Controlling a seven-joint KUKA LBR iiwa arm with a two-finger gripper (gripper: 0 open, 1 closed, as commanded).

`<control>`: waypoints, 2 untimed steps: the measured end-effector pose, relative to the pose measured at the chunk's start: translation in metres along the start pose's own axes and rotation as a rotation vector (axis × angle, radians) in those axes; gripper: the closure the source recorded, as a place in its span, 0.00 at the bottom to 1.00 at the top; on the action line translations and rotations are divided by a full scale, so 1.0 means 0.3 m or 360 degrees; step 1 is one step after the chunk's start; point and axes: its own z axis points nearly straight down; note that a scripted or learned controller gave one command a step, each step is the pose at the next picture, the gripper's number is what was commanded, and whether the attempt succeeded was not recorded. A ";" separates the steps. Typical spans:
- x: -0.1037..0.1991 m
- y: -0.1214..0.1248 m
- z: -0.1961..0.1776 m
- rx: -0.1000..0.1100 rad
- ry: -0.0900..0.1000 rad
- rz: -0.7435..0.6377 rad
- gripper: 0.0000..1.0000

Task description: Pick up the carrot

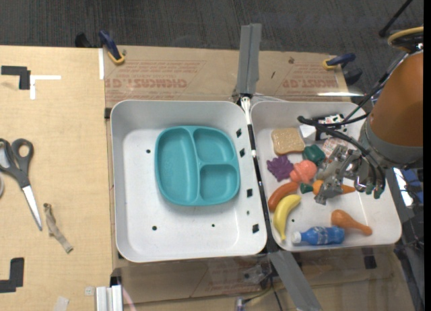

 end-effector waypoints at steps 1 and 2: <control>-0.004 0.002 -0.029 0.0000 -0.0002 -0.0004 1.00; -0.138 -0.145 -0.319 0.0000 0.0008 0.0082 1.00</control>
